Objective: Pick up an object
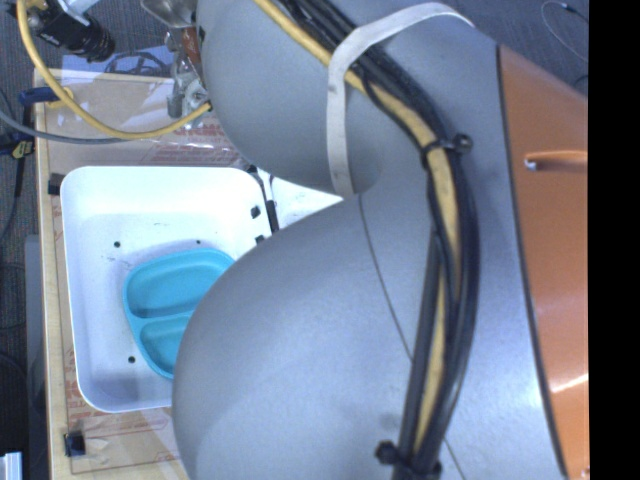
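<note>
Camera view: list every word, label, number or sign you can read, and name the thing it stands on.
None can be read.
The grey arm with its orange band shows no lettering.
The shallow white bin and the blue divided plastic tray in it are plain.
The small dark tag on the wooden bench is too small to read.

One shallow white plastic bin point(85, 268) in view; one light-blue two-compartment plastic tray point(170, 303) lying in it, partly under the arm; one grey arm point(350, 298); one yellow cable point(100, 118) looped beyond the bin.
</note>
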Available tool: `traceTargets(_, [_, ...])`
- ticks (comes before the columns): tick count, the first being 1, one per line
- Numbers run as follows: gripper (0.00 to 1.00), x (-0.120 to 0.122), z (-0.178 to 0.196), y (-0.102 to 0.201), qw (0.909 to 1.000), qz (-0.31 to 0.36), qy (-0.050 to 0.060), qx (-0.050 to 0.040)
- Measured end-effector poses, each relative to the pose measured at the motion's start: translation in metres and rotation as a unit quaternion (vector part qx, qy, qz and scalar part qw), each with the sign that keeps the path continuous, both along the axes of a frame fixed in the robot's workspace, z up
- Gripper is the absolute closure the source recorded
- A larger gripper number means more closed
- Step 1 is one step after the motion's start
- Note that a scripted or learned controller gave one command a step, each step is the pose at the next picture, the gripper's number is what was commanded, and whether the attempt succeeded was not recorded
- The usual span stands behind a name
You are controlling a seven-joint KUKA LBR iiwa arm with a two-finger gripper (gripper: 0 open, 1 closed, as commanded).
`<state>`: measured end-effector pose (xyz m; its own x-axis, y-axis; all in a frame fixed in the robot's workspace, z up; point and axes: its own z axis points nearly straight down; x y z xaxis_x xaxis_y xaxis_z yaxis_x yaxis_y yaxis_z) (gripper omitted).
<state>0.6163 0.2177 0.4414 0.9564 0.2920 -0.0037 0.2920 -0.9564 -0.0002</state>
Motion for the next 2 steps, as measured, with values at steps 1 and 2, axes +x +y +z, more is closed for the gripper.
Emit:
traceTargets(1, [1.0, -0.028, -0.195, -0.01, 0.9912, 0.132, 0.004, 0.0006])
traceTargets(2, [1.0, -0.106, -0.034, -0.023, 0.9927, 0.121, 0.0, 0.0011])
